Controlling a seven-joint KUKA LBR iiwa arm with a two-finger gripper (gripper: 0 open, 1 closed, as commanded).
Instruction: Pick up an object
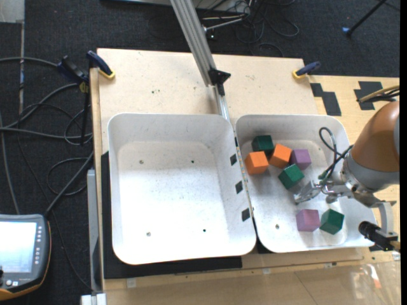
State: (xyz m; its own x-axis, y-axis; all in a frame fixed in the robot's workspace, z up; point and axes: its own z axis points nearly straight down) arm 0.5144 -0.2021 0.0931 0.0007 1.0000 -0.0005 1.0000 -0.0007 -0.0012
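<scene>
I have one fixed camera, mounted above the bench [165,81] and looking down at a slant, set far enough back that both white bins sit whole in frame: the left bin [121,170] and the right bin [270,240]. The bench's far edge lies toward the top of my picture and its near edge runs along the bottom, with dark floor and cables [38,107] beyond the left edge. The arm [378,151] enters from my right side.
</scene>
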